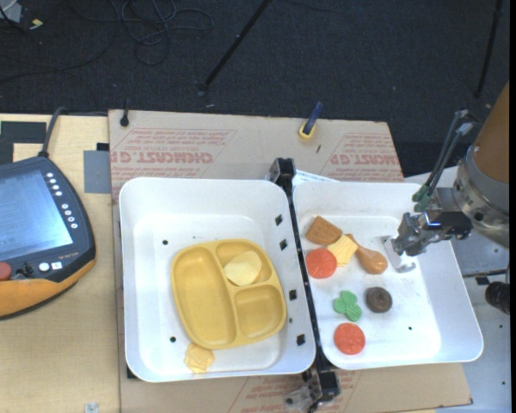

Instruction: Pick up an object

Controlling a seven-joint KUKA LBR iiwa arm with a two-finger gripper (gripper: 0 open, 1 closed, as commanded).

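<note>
The right bin [439, 334] holds several toy foods: a brown waffle [324, 230], a yellow cheese wedge [344, 249], a red tomato slice [321, 263], an orange-brown drumstick [370, 259], a dark donut [378, 299], a green broccoli piece [347, 305] and a red round piece [350, 339]. My gripper [403, 249] hangs low over this bin's right-centre, just right of the drumstick and above the donut. I see nothing between it and the bin floor.
The left bin [146, 231] carries a yellow divided tray [208, 304] with a pale round piece [242, 269] in it; a yellow piece [199, 359] lies by the tray's front corner. A teach pendant [30, 231] rests at far left. A black clamp [283, 172] joins the bins.
</note>
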